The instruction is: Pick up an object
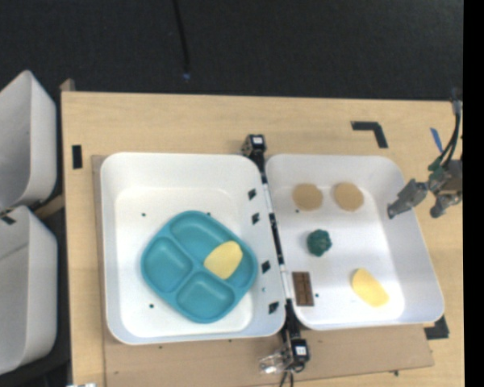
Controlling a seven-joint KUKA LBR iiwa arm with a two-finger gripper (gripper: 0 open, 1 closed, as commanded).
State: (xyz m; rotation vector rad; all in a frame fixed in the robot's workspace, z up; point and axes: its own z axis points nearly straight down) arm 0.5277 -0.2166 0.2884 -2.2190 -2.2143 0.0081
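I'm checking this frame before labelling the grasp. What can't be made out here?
- The arm: cut off by the camera view's right edge; just the gripper shows at the right bin's rim.
- The brown tag beside the divider: too small to read.
- The green object: too small and blurred to identify.
- The two tan discs: blurred, material unclear.

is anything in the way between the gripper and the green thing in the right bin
Nothing visible. The gripper sits at the right bin's right edge, and bare white floor lies between it and the green object. The two tan discs lie further back, off that line.
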